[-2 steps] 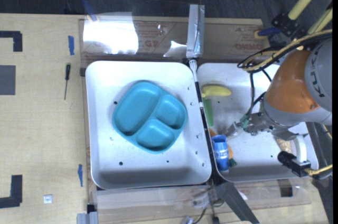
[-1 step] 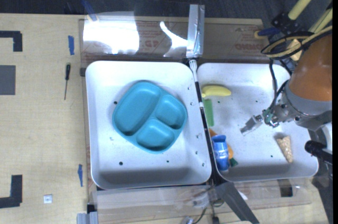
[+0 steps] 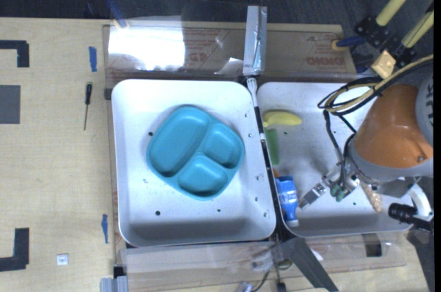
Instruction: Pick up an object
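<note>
Right bin (image 3: 310,223): blue tube (image 3: 286,198) left of gripper (image 3: 335,189).

You have a pale wooden surface (image 3: 48,167) running out to nine o'clock. Two shallow white plastic bins rest on it side by side: the left bin (image 3: 131,146) at the centre and the right bin (image 3: 310,94) at three o'clock, their rims touching. Black square markings (image 3: 21,249) sit on the wood along nine o'clock, and a thin dark screwdriver (image 3: 87,105) lies just beside the left bin.
</note>
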`<action>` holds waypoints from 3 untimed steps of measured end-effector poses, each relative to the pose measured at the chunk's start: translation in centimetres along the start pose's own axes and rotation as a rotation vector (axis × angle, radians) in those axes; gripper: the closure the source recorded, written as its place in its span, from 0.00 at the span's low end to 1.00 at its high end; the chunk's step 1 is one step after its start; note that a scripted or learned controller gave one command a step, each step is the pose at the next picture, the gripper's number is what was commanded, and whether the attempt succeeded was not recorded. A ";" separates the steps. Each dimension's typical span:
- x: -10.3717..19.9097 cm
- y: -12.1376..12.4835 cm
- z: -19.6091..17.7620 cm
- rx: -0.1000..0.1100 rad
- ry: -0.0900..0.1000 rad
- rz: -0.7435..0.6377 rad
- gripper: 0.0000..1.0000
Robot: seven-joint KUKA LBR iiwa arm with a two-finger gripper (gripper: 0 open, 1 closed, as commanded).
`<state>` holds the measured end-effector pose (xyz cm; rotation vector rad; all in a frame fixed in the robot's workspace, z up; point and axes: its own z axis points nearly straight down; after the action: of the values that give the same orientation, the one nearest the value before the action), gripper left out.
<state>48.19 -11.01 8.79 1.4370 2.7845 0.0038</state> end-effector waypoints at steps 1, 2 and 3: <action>-4.0 4.8 0.1 0.000 0.000 0.164 0.00; -8.7 14.3 0.3 0.003 0.004 0.243 0.00; -8.9 14.5 -1.1 -0.005 -0.004 0.241 1.00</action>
<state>65.17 -9.83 10.06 1.7582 2.5869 0.0084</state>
